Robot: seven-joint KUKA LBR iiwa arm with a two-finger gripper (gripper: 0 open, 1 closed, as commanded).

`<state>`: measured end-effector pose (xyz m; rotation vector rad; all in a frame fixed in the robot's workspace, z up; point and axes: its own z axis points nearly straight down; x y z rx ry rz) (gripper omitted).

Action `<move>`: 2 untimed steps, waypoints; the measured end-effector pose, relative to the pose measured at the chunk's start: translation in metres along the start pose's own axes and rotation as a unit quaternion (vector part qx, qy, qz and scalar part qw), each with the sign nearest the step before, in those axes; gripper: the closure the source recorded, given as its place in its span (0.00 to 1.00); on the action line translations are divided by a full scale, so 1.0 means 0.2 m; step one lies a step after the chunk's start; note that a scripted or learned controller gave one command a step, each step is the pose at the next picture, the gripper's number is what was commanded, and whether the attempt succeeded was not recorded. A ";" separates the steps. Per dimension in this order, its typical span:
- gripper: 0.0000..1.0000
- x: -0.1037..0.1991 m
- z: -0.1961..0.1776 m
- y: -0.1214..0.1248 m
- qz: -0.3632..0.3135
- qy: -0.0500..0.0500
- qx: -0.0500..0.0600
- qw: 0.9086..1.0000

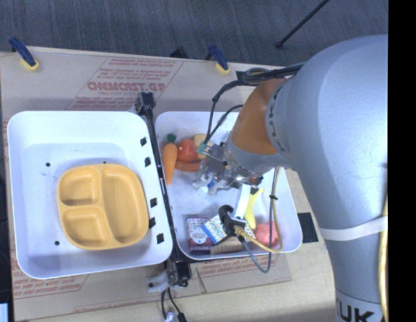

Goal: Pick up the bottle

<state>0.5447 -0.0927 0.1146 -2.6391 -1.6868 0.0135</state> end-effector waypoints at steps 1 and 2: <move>1.00 0.02 -0.56 -0.23 0.033 0.001 -0.003 0.999; 1.00 -0.05 -0.63 -0.36 -0.032 0.000 -0.002 0.999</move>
